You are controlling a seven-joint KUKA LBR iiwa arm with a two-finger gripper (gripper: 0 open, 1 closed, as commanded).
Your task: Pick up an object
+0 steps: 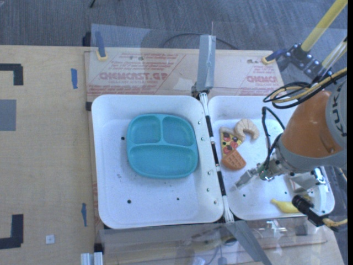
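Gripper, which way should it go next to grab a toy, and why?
Probably a short move toward the pizza slice, then down. The gripper sits low in the right bin over bare floor, with nothing between its fingers. The pizza slice lies just up and left of it, nearer than the croissant or banana.

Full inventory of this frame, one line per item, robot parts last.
bins: 2, white, side by side on the bench
divided plate: 1, teal, in the left bin
croissant: 1, tan, right bin, far side
pizza slice: 1, orange with toppings, right bin, by the divider
banana: 1, yellow, right bin, near edge
arm: 1, grey with an orange band, reaching in over the right bin
gripper: 1, grey, low over the right bin, nothing seen between the fingers
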